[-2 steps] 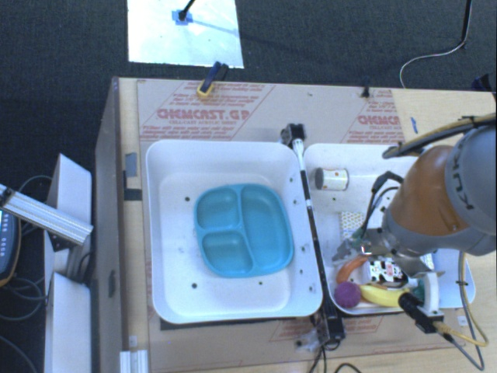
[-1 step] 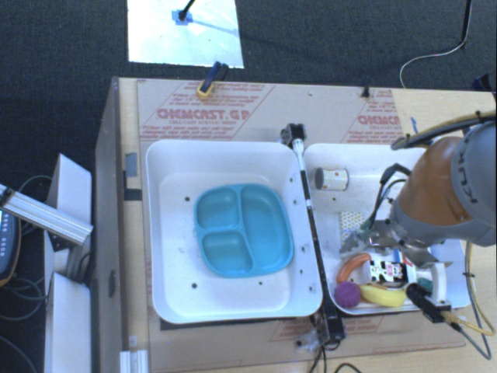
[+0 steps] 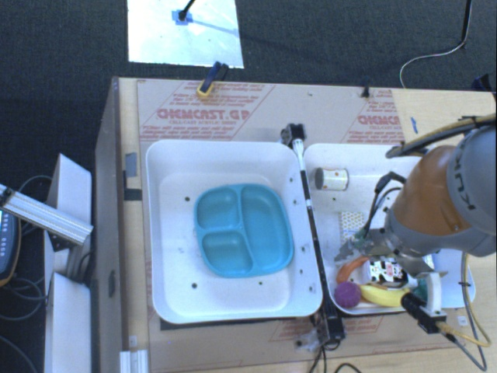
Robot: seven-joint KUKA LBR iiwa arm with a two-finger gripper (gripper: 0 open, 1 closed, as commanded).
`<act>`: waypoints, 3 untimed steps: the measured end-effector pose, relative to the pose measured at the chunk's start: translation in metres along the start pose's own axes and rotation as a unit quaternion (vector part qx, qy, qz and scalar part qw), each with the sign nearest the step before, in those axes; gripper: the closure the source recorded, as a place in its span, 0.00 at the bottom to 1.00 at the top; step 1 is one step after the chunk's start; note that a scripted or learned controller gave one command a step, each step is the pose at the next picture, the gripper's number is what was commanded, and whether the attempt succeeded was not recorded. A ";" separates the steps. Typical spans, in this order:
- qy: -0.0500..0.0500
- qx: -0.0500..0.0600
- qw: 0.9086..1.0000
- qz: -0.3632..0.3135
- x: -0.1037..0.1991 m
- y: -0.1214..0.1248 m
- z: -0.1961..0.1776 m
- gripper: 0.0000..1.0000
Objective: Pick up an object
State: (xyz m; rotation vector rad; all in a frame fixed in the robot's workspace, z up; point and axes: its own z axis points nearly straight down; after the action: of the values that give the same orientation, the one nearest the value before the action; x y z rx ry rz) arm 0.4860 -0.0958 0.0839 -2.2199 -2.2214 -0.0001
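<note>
Gripping state: cannot be told; gripper [image 3: 382, 264] is lowered into right bin [image 3: 365, 158].
Objects: banana [image 3: 382, 294], purple ball [image 3: 348, 294], carrot [image 3: 351, 268] are clustered beneath it.
Left bin [image 3: 225, 155]: blue tray [image 3: 242, 230].

The right bin [image 3: 326, 208] holds the loose objects. A small white cylinder [image 3: 331, 179] with a tan end lies on its side near the far wall. Along the near wall cluster a purple ball [image 3: 347, 294], a yellow banana [image 3: 382, 294] just beside it, and an orange carrot-like piece [image 3: 351, 268] behind them.
</note>
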 end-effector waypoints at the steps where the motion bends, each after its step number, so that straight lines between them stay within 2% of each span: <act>1: 0.000 -0.001 1.000 0.000 -0.005 0.001 0.000 0.00; 2: 0.000 -0.001 1.000 -0.001 0.004 0.001 0.000 0.00; 3: -0.001 -0.001 1.000 0.000 -0.011 0.018 0.000 0.00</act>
State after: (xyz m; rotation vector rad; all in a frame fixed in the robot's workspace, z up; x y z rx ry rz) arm 0.5037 -0.1071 0.0842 -2.2208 -2.2239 -0.0013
